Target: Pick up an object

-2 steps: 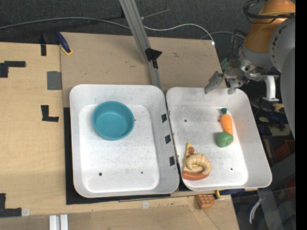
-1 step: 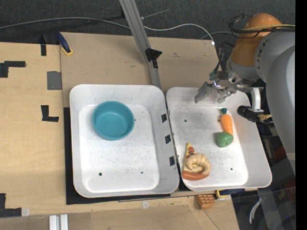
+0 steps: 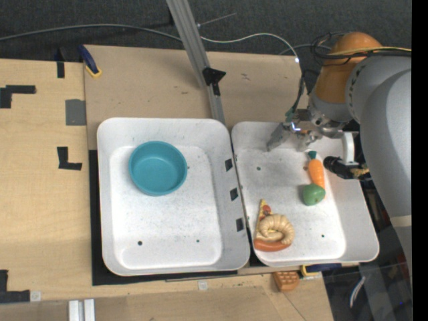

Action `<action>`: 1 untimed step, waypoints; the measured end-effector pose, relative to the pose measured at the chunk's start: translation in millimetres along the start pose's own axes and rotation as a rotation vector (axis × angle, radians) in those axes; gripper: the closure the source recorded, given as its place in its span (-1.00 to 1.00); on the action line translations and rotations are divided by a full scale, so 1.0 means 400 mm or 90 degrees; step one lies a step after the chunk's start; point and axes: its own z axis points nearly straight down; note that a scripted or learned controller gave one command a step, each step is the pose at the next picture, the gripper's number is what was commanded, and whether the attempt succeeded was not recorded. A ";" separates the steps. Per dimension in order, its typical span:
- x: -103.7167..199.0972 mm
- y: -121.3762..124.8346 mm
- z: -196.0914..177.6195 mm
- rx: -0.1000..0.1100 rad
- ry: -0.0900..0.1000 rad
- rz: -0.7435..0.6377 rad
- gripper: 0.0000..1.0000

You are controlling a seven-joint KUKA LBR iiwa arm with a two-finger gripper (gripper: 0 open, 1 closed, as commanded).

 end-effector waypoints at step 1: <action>0.003 0.000 -0.024 0.000 0.000 -0.001 1.00</action>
